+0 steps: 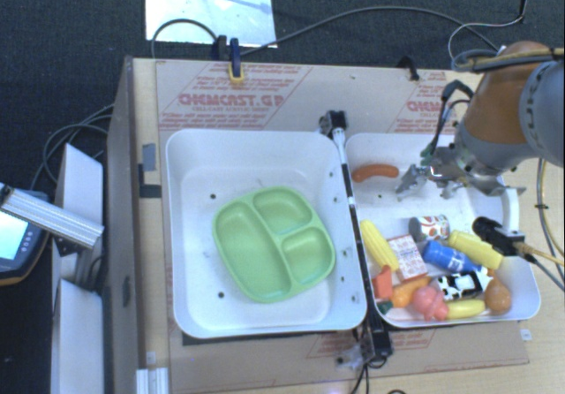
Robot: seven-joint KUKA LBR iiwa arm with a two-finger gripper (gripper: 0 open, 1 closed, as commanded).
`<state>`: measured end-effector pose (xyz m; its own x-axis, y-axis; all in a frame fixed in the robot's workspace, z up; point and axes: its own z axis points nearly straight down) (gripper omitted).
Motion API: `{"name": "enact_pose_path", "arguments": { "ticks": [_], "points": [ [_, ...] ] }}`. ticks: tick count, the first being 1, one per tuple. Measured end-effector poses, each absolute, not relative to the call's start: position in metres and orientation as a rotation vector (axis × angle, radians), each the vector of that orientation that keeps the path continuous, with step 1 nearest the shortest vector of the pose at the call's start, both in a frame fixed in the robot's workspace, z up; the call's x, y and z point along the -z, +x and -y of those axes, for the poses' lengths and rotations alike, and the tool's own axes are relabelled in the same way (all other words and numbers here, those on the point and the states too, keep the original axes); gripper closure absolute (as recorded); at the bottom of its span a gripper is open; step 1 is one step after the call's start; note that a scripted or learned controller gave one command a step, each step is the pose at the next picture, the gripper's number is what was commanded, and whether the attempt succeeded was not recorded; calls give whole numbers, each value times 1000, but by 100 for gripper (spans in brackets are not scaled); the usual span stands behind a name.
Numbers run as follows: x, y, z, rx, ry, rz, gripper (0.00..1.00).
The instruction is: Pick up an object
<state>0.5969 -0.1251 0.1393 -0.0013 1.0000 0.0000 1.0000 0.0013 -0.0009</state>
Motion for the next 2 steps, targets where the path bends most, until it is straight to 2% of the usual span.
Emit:
{"name": "enact_pose_path", "arguments": {
  "ticks": [1, 2],
  "points": [
    [-91, 556, 144, 3, -2225, 2226, 0],
    [-102, 558, 144, 8, -2225, 2229, 100]
  ]
}}
